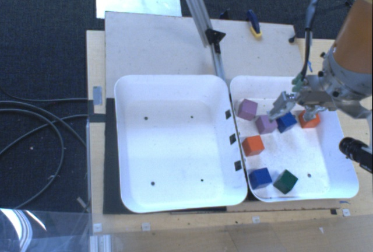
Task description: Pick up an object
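The right bin (344, 178) holds several small blocks. A purple block (247, 109) and a smaller purple block (266, 124) lie at its upper left. Next to them lie a blue block (286, 122) and an orange-red block (309, 121). My gripper (295, 111) hangs over this group, open, one finger (280, 105) above the small purple block and the other near the orange-red one. The blue block lies just below the gap between the fingers, and nothing is held. Lower in the bin lie an orange block (252, 145), a second blue block (260, 178) and a green block (285, 181).
The left bin (125, 128) stands beside the right one, their rims meeting at mid-frame. A slanted metal pole (198, 3) comes down to the bins' far edge. A blue and yellow tool (254, 23) lies on the board behind. Cables (35, 128) trail on the floor at left.
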`<state>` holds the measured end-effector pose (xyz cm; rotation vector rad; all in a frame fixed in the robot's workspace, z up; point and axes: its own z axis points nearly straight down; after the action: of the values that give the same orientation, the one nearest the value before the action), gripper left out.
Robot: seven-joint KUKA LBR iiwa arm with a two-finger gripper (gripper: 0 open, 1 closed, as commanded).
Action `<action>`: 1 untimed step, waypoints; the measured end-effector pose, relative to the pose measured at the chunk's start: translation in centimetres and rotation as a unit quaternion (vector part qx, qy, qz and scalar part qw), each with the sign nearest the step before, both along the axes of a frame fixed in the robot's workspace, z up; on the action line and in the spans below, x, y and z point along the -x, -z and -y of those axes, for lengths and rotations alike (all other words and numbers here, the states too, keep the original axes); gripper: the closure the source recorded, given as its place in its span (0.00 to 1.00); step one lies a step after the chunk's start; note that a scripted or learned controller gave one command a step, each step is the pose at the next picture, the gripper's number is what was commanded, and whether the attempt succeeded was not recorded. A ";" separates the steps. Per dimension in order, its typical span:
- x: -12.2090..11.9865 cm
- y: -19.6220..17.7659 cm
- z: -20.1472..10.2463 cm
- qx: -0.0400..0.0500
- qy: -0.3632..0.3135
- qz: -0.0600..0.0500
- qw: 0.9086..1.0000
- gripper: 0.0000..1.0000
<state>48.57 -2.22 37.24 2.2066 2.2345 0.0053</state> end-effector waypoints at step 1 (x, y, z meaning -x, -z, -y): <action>0.1 -3.1 4.8 0.002 0.007 0.002 1.000 0.00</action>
<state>48.51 -7.03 40.38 2.2191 2.2152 0.0049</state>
